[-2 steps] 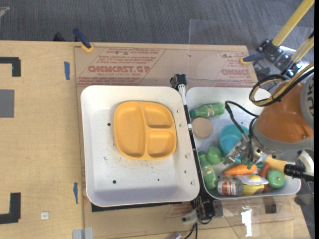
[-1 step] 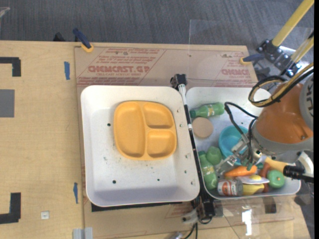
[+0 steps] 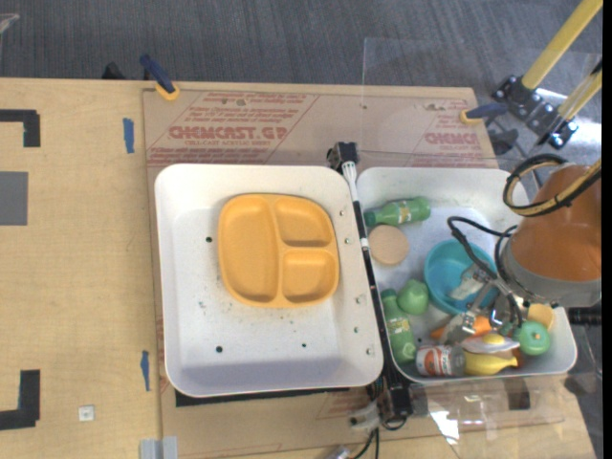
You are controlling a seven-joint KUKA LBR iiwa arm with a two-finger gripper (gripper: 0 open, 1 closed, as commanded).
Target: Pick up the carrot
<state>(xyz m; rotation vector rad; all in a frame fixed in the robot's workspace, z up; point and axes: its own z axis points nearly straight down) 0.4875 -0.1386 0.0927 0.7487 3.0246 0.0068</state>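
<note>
Carrot (image 3: 448, 329) lies wedged among clutter below my gripper (image 3: 481, 306). I should descend straight, slowly. Jaw state: cannot tell.

A divided plate (image 3: 278, 250) lies in the left bin (image 3: 182, 285); the bowl (image 3: 449, 273) sits in the right bin (image 3: 564, 352).

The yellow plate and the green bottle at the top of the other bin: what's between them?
In the camera view, between yellow plate and green bottle: bare bin floor and the bins' adjoining rims.
</note>
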